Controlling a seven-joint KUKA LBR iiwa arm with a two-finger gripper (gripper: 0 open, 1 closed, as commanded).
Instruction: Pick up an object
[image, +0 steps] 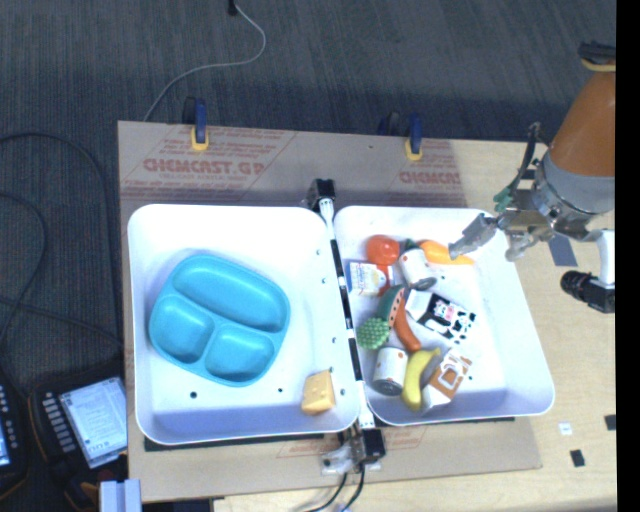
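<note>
Camera view: jaws (478, 236) just beside orange fruit (433, 248).

I see 2 blue-and-yellow clamps (200, 124) pinning a brown board (250, 165) to the bench. A black cable (30, 250) loops over dark carpet (60, 80) at left, near a tablet-like device (85, 420).

Red print on the brown board (250, 160) reads "CHEMCAST GP" at eleven o'clock; a fainter repeat at one o'clock is partly illegible.
</note>
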